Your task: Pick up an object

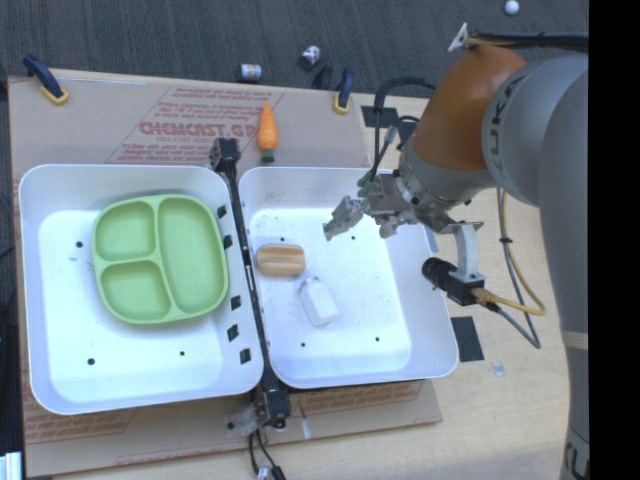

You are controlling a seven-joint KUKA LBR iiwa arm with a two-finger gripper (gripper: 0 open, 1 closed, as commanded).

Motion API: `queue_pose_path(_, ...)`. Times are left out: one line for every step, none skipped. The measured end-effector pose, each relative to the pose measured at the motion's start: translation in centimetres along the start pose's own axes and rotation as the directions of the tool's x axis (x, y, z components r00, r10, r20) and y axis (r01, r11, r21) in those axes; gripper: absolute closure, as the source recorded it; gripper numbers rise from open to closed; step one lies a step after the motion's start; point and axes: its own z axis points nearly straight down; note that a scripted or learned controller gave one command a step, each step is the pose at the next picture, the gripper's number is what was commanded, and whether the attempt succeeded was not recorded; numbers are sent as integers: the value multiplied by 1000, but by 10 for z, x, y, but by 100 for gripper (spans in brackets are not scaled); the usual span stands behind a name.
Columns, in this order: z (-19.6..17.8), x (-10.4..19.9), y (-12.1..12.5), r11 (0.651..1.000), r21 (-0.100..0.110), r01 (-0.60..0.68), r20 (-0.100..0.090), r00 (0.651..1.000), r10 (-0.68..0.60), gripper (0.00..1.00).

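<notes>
Two candidates in right bin [400, 298]: bun [280, 259], white block [318, 301]. Gripper [362, 218] spread, holding nothing, hovering at bun's two o'clock. Approach step; next likely descent toward eight o'clock.

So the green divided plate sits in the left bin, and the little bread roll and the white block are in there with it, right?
Not quite. The green divided plate is in the left bin, but the bread roll and the white block lie in the right bin, as the camera view shows.
</notes>
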Motion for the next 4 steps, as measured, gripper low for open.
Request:
queue_pose_path(77,-10,51,1000,1,2,2,1000,-2,0)
queue_pose_path(23,141,22,1000,-2,6,0,1000,-6,0)
queue_pose_path(24,101,37,1000,-2,-1,1,1000,1,0)
queue_pose_path(23,38,75,1000,-2,-2,1,1000,2,0)
